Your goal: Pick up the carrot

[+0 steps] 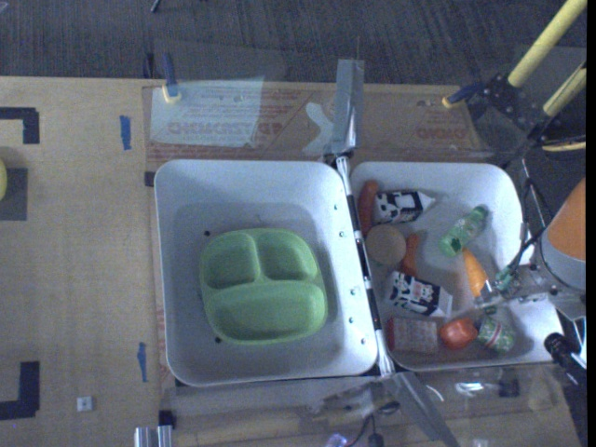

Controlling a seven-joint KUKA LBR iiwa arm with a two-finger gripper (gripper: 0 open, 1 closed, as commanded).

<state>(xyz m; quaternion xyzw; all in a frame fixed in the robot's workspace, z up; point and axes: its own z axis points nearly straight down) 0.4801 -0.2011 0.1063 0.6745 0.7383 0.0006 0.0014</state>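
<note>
Looking down on the surface, I see two white bins side by side. Behind them lies a clear sheet over red printing; the letters show reversed and I cannot read them. Two black-and-white cartons carry a cow-like pattern, one near the right bin's back, one nearer the front; no words are legible on them.

The carrot lies tilted in the right bin, toward its right side, between a green bottle and a tomato. The hand sits just beside the carrot, at the bin's right wall; whether its fingers are spread or closed I cannot tell, and nothing shows between them.

The right bin is crowded, with little bare floor except at the back right corner. The left bin holds a green tray with open floor all round it.
</note>
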